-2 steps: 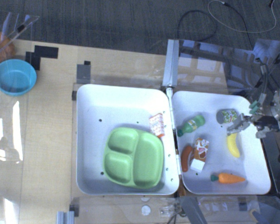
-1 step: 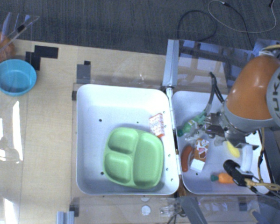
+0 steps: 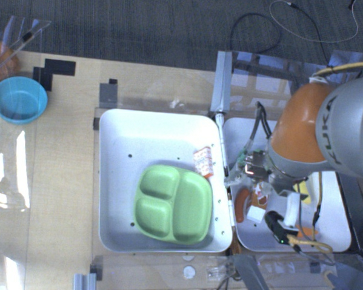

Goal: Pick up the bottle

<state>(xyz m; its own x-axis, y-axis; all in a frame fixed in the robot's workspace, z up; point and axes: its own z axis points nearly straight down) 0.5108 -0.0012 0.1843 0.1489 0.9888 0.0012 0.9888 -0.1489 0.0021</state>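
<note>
The arm (image 3: 316, 127) hovers over the right bin (image 3: 337, 237), fingers' state untellable; next, descend onto the bottle, which I can't pick out.

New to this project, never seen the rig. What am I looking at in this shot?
One camera fixed above a wooden bench looks down at a slant. The grey machine with the orange band is a robot arm reaching in from the right; a program drives it. Two shallow white bins sit side by side. The left bin holds a green divided tray and a small wrapped item. The arm hangs over the right bin, which holds a jumble of small objects I can't name reliably; I can't pick out the bottle among them. A blue bowl stands at far left.
</note>
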